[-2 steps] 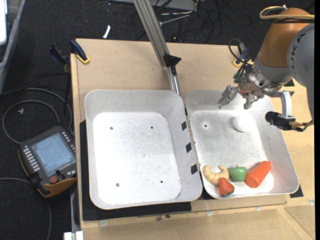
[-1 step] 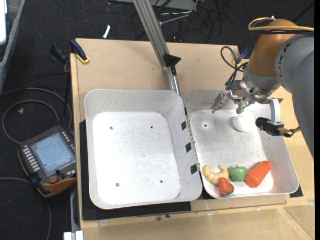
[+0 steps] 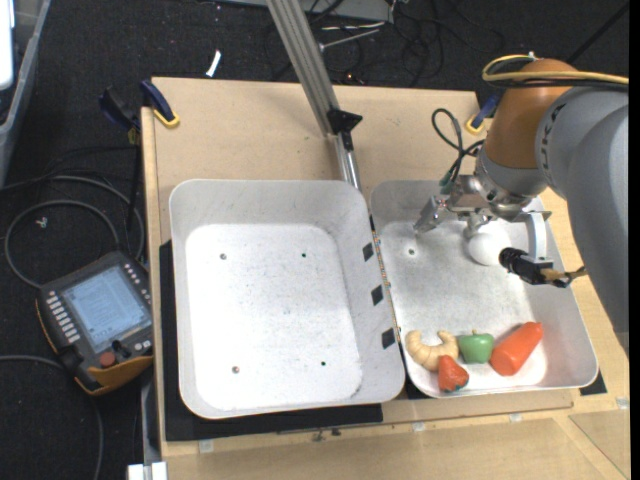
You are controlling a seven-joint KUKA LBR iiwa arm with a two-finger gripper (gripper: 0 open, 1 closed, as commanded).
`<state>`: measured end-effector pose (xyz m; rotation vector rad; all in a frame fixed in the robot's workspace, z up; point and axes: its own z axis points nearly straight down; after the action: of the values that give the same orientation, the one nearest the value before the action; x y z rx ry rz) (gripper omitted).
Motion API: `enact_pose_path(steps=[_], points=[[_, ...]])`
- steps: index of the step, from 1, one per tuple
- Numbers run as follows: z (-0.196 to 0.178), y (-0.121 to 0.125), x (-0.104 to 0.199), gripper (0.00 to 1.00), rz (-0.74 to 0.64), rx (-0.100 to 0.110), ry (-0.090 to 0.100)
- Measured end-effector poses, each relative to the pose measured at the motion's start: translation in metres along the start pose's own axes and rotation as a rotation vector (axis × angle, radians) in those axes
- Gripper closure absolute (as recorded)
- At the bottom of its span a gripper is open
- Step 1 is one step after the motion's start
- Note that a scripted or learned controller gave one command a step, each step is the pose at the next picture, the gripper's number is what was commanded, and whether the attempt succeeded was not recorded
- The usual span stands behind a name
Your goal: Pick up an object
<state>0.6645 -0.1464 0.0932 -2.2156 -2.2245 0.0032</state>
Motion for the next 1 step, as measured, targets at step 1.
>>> enact_pose_path(steps=[1], points=[[-0.0127, 0.0009, 0.0001, 1.00, 0.000, -0.004, -0.001]])
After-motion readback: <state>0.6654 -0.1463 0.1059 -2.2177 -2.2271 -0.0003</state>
